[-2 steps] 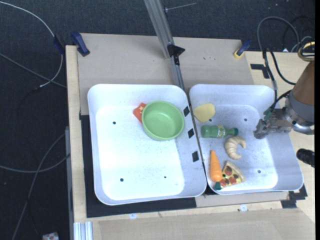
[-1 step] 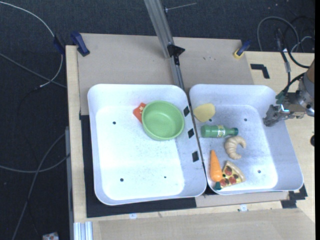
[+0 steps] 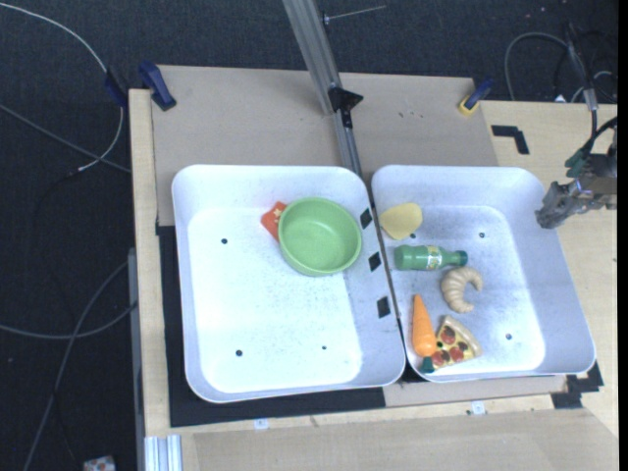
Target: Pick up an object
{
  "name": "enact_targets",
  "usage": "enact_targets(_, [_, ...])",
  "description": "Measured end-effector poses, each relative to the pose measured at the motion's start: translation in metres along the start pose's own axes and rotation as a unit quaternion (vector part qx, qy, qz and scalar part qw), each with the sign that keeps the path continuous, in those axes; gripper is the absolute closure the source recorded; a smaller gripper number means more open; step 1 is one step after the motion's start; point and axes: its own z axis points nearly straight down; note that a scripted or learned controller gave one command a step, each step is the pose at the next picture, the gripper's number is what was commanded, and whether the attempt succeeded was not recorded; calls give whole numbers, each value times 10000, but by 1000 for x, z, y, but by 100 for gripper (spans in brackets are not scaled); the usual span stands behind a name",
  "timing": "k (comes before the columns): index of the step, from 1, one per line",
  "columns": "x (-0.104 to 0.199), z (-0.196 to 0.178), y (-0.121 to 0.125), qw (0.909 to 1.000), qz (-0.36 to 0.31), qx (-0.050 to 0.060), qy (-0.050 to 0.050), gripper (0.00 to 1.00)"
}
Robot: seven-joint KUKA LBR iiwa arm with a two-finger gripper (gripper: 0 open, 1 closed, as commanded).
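Two white bins are placed side by side on the table (image 3: 245, 126), seen from above at a slant. In the left bin (image 3: 265, 361), a green bowl (image 3: 319, 235) is set upright near the back, close to the right wall. A small orange-red object (image 3: 272, 219) is touching the bowl's left side and is partly hidden by it; what it is cannot be told.

The other objects are gathered in the left half of the right bin (image 3: 530, 292). A pale yellow rounded object (image 3: 401, 220) is found near the back left corner. Just in front of it, a green bottle (image 3: 427, 257) is laid on its side, with its cap pointed to the right. A tan croissant (image 3: 460, 287) is seen just in front of the bottle, to the right. A carrot (image 3: 422, 326) is laid along the left wall, and a pizza slice (image 3: 453, 342) is resting just beside it, near the front edge.

The end effector (image 3: 557, 205) is seen at the right rim of the right bin, well apart from all the objects. Nothing is seen between its fingers. Whether it is released or clenched cannot be told, because it is small and blurred at this distance.
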Motion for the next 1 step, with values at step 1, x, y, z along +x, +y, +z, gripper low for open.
enact_targets(1, [45,-1,11,10000,-21,27,12,100])
